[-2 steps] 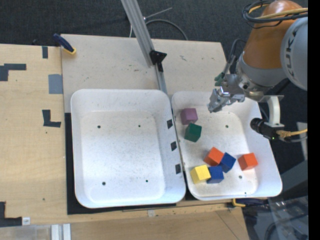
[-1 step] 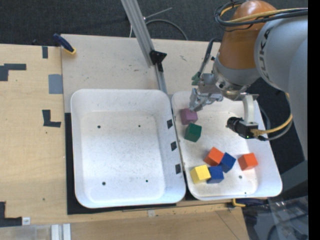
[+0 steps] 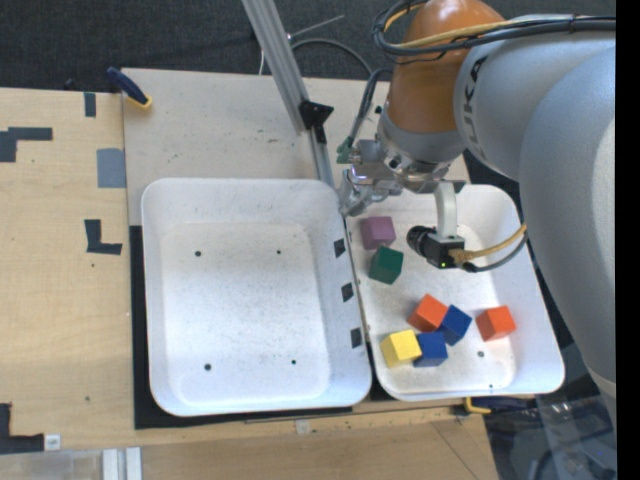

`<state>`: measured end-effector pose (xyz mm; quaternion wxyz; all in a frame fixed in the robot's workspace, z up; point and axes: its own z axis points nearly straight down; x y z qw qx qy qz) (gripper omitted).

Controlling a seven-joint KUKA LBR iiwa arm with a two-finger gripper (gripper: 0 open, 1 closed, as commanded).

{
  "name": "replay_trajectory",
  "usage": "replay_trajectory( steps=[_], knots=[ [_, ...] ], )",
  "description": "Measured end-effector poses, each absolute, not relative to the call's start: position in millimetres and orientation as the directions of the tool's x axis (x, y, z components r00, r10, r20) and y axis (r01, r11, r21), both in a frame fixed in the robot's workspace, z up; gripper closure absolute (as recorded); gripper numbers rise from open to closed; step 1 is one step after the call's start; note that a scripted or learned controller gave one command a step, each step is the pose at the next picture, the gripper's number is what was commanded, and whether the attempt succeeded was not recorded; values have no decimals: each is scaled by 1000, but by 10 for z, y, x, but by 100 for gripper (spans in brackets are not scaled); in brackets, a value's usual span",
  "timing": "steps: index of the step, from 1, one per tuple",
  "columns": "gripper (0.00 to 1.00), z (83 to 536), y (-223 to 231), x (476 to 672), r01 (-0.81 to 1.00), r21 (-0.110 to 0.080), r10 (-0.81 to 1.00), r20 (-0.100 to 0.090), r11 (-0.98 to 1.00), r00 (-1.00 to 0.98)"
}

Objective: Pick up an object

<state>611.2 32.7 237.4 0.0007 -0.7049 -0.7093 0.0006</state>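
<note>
My gripper (image 3: 362, 194) hangs over the far left corner of the right bin (image 3: 530, 368), under the orange band of the arm. Just in front of it a purple cube (image 3: 377, 231) lies on the bin floor, with a green cube (image 3: 386, 265) a little nearer. Closer to the front sit an orange cube (image 3: 430, 312), two blue cubes (image 3: 455, 324) (image 3: 432, 348), a yellow cube (image 3: 402, 346) and a red-orange cube (image 3: 496, 322). I see no cube in the gripper.
The left bin (image 3: 160, 268) stands beside the right one, their rims touching. A slanted metal post (image 3: 285, 58) rises behind the bins. A black fitting with cable (image 3: 437, 246) hangs from the arm over the right bin.
</note>
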Motion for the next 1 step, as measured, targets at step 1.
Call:
replay_trajectory(
  steps=[1],
  knots=[
    [100, 2400, 879, 6326, 1000, -2, 1000, -1, 3, -3]
  ],
)
